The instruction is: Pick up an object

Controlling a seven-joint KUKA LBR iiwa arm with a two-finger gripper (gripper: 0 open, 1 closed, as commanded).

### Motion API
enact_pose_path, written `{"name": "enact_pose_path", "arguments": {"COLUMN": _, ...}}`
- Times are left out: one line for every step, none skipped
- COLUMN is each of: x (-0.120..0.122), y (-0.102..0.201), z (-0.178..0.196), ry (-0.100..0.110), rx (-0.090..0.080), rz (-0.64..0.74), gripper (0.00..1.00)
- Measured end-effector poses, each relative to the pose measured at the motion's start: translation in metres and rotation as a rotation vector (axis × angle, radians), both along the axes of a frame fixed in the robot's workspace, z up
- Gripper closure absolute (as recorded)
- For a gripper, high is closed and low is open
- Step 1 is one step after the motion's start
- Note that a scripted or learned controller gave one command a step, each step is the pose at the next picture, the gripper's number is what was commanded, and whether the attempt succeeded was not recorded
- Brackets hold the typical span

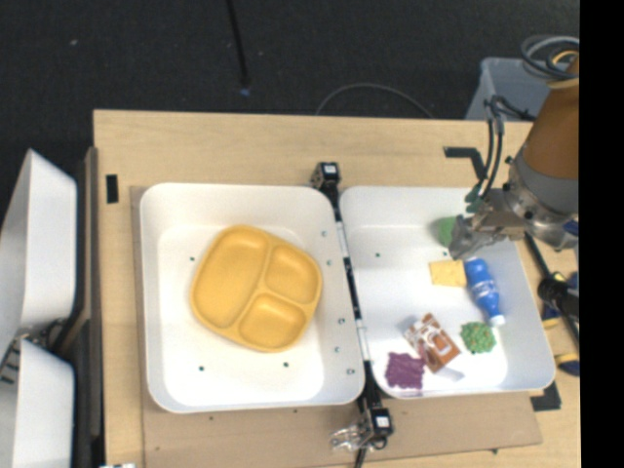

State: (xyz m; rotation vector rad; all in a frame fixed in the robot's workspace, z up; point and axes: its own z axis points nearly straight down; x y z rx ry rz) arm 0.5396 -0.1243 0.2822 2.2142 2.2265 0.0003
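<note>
Grey two-finger gripper (466,234) low in right shallow white bin (390,213), finger spread can't be told. Green rounded object (447,229) touching its left side. Yellow flat block (448,274) just below, blue plastic bottle (484,289) right of block. Yellow divided plastic plate (255,287) in left white bin (175,359).

A yellow divided plate (256,287), blue bottle (484,289), purple clump (404,370) and green clump (478,336) lie in white bins (175,359).

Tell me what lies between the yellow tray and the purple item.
In the camera view, bare white floor of the left bin, then the two bins' adjoining rims, separate the yellow tray from the purple item in the right bin.
</note>
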Motion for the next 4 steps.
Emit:
{"name": "enact_pose_path", "arguments": {"x": 0.011, "y": 0.047, "z": -0.017, "ry": 0.002, "rx": 0.001, "rz": 0.000, "gripper": 1.00}}
{"name": "enact_pose_path", "arguments": {"x": 0.029, "y": 0.093, "z": -0.012, "ry": -0.001, "rx": 0.002, "rz": 0.001, "gripper": 1.00}}
{"name": "enact_pose_path", "arguments": {"x": 0.040, "y": 0.137, "z": -0.029, "ry": 0.002, "rx": 0.000, "rz": -0.001, "gripper": 1.00}}
{"name": "enact_pose_path", "arguments": {"x": 0.055, "y": 0.186, "z": -0.044, "ry": 0.000, "rx": 0.000, "rz": 0.001, "gripper": 1.00}}
